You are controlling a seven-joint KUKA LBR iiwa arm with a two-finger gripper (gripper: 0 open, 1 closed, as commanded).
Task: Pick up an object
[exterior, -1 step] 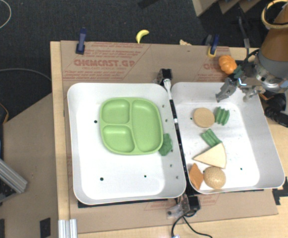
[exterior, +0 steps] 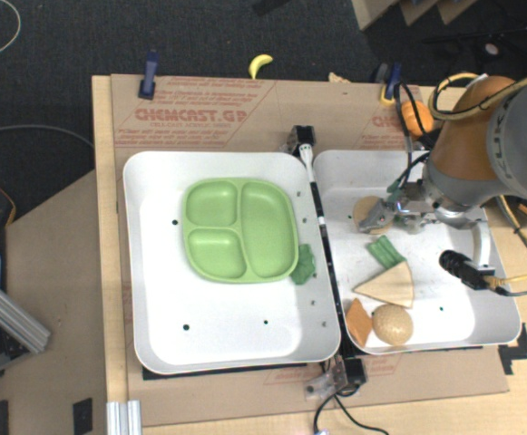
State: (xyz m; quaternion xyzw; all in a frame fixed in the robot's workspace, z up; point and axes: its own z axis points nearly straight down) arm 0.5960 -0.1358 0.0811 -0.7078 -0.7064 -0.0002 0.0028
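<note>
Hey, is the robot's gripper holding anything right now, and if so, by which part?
It cannot be told. The gripper sits low in the right white bin, close to a small tan object, but its tip is too blurred.

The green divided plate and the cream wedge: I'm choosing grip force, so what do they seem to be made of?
The green divided plate looks like molded plastic: uniform color, smooth rounded compartment walls, a soft satin sheen. The cream wedge looks matte, with flat faces and crisp edges, possibly foam, painted wood or hard plastic; the view cannot settle which.
</note>
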